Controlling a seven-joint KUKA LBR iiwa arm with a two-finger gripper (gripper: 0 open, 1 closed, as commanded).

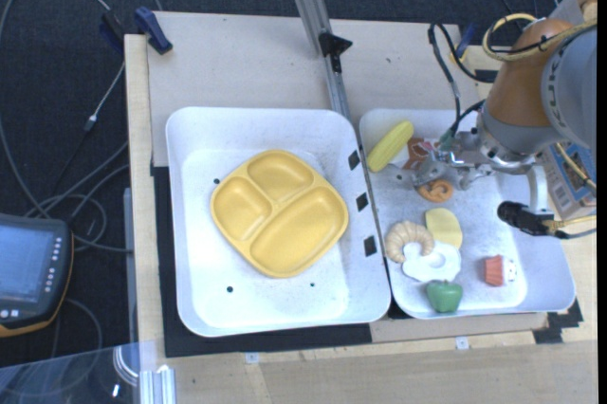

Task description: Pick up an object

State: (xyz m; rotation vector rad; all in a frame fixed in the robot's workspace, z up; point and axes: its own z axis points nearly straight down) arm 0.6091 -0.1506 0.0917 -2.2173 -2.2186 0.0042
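Pretzel (436, 192), small and brown, lies in the right bin (545, 293) beside the yellow corn (390, 146). The gripper (438, 173) hangs just above it, touching or nearly so. Approach step, by appearance; next comes closing and lifting. Whether it has closed cannot be told.

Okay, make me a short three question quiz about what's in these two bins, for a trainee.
1. True or false: the yellow divided plate lies in the left bin.
2. Which item sits nearest the right bin's front edge?
A. corn cob
B. green pepper
C. croissant
3. Fill in: the gripper is over the ____ bin.

Key: 1 true; 2 B; 3 right.
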